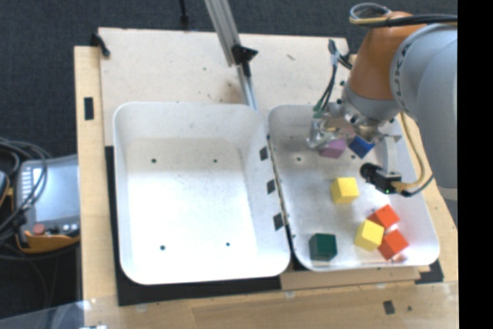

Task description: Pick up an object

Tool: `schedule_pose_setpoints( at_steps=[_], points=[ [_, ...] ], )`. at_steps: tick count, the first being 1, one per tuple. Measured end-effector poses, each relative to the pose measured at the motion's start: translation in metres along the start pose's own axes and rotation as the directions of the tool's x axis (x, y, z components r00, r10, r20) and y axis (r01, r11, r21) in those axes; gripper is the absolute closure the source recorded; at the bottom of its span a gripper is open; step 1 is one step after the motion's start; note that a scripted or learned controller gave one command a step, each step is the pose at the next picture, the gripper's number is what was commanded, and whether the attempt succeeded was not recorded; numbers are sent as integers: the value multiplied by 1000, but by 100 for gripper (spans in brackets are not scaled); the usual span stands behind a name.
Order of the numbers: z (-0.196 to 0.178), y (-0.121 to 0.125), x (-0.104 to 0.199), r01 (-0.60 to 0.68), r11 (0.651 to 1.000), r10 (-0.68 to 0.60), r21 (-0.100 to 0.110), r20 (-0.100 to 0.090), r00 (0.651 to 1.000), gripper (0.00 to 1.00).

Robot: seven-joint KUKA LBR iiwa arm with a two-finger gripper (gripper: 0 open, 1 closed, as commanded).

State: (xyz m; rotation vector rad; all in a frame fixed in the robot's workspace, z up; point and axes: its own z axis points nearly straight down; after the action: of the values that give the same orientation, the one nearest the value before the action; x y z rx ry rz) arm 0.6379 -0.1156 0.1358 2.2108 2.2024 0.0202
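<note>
1. Over the far end of the right-hand shallow white bin (296, 123), the grey arm with its orange band (379, 62) reaches in from the right and has its hand (322, 136) lowered close to the bin floor.
2. Just beside the hand sits a small pale purple block (333, 148), with a small blue block (360, 146) next to it, partly under the wrist.
3. Whether the hand is apart or closed I cannot tell (it is small and dark against the cabling), and I see nothing clearly between its tips.
4. My reading: this is the reach-and-grasp step, with the purple block the likely target.
5. Other candidates lie nearer the front: a yellow cube (344, 189), a second yellow cube (370, 234), two orange-red blocks (386, 216) (394, 243) touching it, and a dark green cube (323, 246) by the bin's near-left corner.
6. Next, I would judge, the hand must centre over the purple block, close on it, then lift straight up, keeping clear of the blue neighbour.
7. Left of it, the other white bin (127, 119) rests on the pale wooden bench (154, 58).
</note>
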Motion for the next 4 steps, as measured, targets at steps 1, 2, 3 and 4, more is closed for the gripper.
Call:
schedule_pose_setpoints(
  at_steps=[1,2,3,4],
  points=[
    [-48,9,3,7,1000,-7,18,-5,1000,100],
    [-93,12,1,9,1000,-9,17,-5,1000,100],
    [-106,3,56,11,1000,-11,23,-7,1000,100],
    [-113,-6,101,11,1000,-11,26,-8,1000,100]
  ],
)
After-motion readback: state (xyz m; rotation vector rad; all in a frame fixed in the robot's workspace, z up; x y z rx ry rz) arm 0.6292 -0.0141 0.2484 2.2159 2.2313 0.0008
